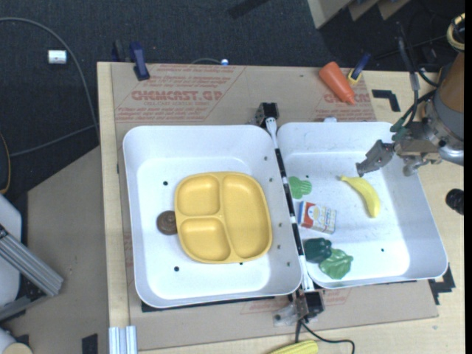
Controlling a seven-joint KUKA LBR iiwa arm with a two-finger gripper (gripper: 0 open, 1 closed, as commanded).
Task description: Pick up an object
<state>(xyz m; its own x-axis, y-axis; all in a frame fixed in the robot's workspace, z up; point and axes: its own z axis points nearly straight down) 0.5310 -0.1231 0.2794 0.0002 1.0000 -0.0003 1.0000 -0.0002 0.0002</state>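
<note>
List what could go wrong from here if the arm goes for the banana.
1. The banana lies tilted on the smooth floor of the right bin, so it may slide or roll away as the claw comes down on it.
2. The claw hangs above the banana's upper end rather than its middle; a grip there could let it swing or slip out.
3. The bin's far wall is close to the claw, so a misjudged descent might clip it.

We observed a brown board covering the bench. Two white bins, left and right, rested side by side on it. An orange carrot lay near the rear edge.
</note>
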